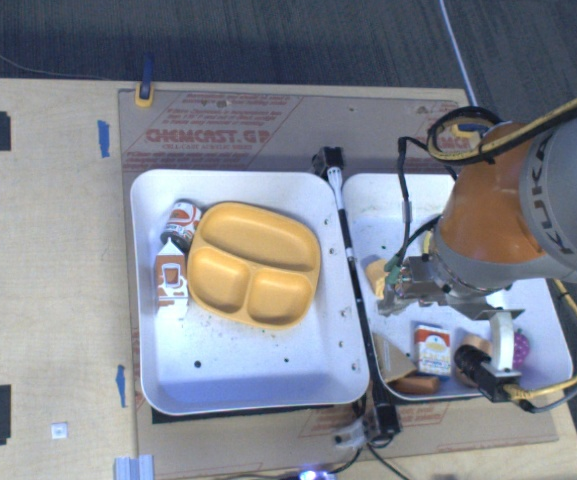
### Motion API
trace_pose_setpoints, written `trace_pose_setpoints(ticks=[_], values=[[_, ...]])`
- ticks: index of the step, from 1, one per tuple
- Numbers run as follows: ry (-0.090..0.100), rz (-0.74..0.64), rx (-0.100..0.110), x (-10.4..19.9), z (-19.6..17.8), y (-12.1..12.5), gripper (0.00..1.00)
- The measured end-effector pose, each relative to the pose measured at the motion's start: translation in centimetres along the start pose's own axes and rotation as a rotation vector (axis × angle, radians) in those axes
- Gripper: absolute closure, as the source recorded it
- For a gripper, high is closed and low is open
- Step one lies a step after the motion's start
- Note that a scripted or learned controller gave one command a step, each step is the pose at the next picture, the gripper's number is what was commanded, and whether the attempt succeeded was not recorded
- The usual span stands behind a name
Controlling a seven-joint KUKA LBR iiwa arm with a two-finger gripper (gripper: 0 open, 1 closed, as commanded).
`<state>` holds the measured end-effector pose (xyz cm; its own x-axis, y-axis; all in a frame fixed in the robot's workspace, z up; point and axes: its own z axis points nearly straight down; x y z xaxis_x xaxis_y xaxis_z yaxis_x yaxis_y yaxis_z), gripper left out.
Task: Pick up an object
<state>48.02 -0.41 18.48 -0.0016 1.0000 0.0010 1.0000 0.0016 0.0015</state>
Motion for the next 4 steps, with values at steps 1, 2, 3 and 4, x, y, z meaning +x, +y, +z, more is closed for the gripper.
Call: trace_pose_setpoints(ticks=[1,2,3,4], values=[[-0.001,0.001,0.0,-0.05,0.01,-0.01,0.0],[-0.001,0.001,0.0,-0.05,0.01,-0.01,0.0],[-0.001,0.001,0.0,-0.05,0.01,-0.02,0.0],[-0.001,0.001,0.0,-0.05,0.01,-0.02,0.0]])
